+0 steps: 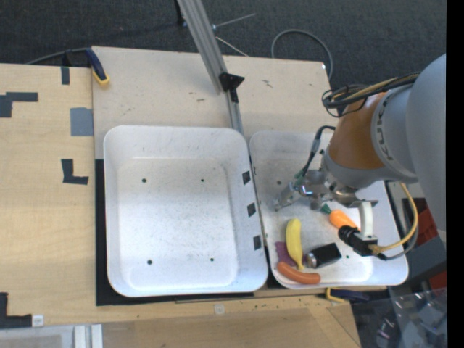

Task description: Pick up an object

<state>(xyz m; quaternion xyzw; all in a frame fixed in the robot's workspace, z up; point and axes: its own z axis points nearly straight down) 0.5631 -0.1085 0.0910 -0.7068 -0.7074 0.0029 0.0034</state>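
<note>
My gripper point(299, 193) hangs low over the middle of the right bin point(270, 151), with the grey arm and its orange band point(354, 140) reaching in from the right. Just below the gripper lies a yellow banana point(293, 241), apart from it. An orange carrot-like piece point(340, 217) pokes out from under the wrist on the right. A black block point(324, 254) and a reddish sausage point(298, 274) lie near the bin's front edge. A small purple piece point(280, 251) sits left of the banana. Nothing shows between the gripper's tips.
The left bin point(177, 209) sits beside the right one, sharing a raised rim. A slanted metal pole point(210, 42) comes down to the bins' back edge. Cables point(395, 227) loop at the arm's right side. The wooden bench point(43, 158) extends left.
</note>
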